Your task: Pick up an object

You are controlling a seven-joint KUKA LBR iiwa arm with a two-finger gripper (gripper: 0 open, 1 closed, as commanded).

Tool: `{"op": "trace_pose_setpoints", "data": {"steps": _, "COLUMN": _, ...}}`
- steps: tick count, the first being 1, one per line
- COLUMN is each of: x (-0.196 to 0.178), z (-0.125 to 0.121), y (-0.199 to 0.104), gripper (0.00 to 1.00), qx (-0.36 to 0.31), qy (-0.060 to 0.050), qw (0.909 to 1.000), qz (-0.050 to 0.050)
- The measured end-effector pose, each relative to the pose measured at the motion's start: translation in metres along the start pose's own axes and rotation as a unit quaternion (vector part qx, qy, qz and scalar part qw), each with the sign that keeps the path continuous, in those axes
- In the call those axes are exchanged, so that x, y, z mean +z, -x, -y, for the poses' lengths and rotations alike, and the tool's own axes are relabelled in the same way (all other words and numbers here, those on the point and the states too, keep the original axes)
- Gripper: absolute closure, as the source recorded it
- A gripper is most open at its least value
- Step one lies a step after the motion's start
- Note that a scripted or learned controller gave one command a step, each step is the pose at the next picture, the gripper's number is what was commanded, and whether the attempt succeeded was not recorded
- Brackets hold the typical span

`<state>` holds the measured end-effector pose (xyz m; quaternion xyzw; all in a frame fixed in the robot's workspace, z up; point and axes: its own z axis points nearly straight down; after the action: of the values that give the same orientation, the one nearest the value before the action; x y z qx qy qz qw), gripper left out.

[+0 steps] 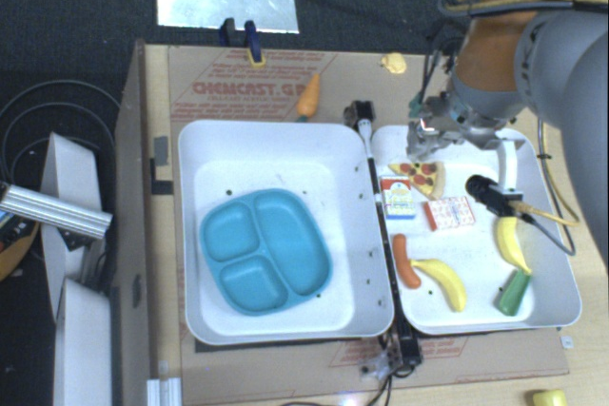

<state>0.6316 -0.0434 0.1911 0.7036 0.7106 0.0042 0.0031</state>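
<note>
pizza slice point(420, 174) lies near the back edge of the right bin point(561, 299), touching a small carton point(399, 198) at that bin's left wall. the gripper point(424, 142) hangs just above the slice; whether it grasps anything i cannot tell. two bananas point(444, 281) and a sausage point(406, 261) lie toward the front. the left bin point(205, 157) bears a blue tray point(265, 249).

Arm point(561, 62): grey rounded casing, orange band above wrist, black cables looping over it; metallic gripper point(425, 145).
</note>
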Motion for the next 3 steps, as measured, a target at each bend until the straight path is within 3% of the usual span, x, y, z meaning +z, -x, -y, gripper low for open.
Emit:
{"op": "trace_pose_setpoints", "data": {"steps": 1, "x": -0.001, "z": 0.045, "y": 0.044, "gripper": 1.0, "qx": 0.007, "qy": -0.005, "qw": 1.0, "qz": 0.002}}
{"op": "trace_pose_setpoints", "data": {"steps": 2, "x": 0.028, "z": 0.088, "y": 0.071, "gripper": 1.0, "qx": 0.007, "qy": -0.007, "qw": 1.0, "qz": 0.001}}
{"op": "trace_pose_setpoints", "data": {"steps": 3, "x": 0.027, "z": 0.085, "y": 0.069, "gripper": 0.0, "qx": 0.004, "qy": -0.004, "qw": 1.0, "qz": 0.001}}
